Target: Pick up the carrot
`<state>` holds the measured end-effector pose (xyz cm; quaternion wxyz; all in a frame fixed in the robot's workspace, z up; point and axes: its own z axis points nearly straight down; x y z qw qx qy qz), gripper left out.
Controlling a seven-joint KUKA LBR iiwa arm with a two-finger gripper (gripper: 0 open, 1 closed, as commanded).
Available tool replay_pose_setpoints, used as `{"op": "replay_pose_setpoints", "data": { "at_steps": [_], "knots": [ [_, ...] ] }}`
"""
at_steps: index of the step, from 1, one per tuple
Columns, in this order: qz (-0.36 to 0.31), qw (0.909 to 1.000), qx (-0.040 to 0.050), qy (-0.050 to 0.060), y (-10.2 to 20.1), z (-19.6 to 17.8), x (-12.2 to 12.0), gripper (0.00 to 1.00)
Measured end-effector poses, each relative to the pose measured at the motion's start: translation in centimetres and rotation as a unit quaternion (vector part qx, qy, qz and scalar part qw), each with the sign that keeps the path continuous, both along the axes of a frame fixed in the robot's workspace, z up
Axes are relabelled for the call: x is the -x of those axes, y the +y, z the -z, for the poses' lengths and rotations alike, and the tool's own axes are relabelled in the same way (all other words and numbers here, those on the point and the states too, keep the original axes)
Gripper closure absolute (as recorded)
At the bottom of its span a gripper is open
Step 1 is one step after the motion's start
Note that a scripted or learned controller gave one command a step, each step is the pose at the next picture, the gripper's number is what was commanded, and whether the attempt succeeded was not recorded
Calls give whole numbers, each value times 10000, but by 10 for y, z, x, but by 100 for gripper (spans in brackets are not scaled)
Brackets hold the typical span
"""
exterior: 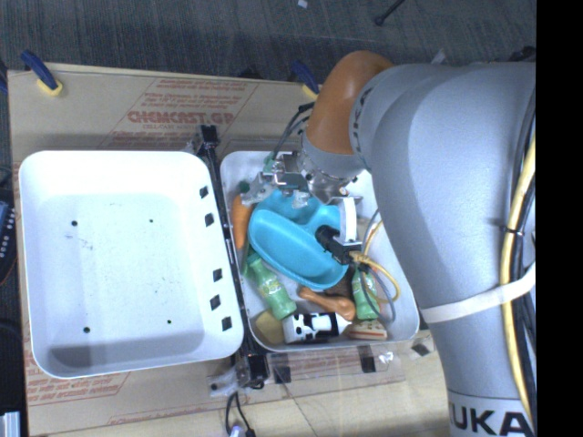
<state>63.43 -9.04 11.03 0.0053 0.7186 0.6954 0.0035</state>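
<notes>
Jaws: cannot tell if open or closed, hidden under the wrist.
Gripper: low in right bin, top end, over blue bowl.
Carrot: at left wall of right bin, beside bowl, apart from gripper.
Left bin: beside it.

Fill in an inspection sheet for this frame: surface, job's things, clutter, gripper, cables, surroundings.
Surface: cardboard-covered bench bearing left bin and right bin.
Job's things: carrot lies along the right bin's left wall, partly under the blue scoop.
Clutter: green bottle, black-and-white piece, brown stick-shaped item, all crowded in the right bin.
Gripper: gripper low over the right bin's far end; finger state hidden.
Cables: yellow loop in the right bin; wires at the bench front.
Surroundings: dark floor; blue clamps on the bench edge.
</notes>
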Motion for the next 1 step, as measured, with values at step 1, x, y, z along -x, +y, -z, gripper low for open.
{"op": "replay_pose_setpoints", "data": {
  "at_steps": [1],
  "knots": [
    [1452, 9894, -21, -29, -6, 9, 20, 0]
  ]
}}
